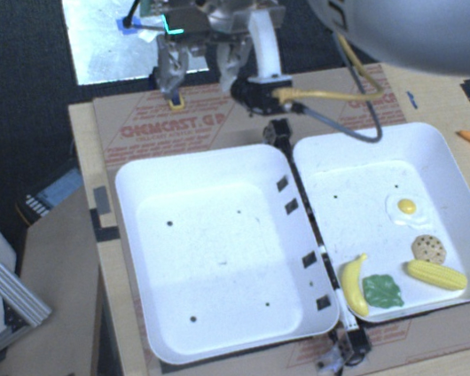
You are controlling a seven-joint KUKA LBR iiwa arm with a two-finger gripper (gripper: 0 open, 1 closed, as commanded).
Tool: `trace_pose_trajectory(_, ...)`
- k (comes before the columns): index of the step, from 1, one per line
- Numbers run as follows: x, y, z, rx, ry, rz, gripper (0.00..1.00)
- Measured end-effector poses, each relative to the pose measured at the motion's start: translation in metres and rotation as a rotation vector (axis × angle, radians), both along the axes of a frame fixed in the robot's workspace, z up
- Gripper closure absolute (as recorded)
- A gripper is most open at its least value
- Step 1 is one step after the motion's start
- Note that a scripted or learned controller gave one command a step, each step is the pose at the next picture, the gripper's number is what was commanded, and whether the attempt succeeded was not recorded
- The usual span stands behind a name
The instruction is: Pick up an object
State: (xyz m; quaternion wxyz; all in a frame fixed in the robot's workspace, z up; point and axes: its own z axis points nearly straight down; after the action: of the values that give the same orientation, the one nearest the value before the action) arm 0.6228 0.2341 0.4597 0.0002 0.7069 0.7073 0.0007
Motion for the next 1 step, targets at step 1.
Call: trace_pose_trajectory(1,-0.0607,0.0009,0.0543,0.003,-0.005,0.006,0.0)
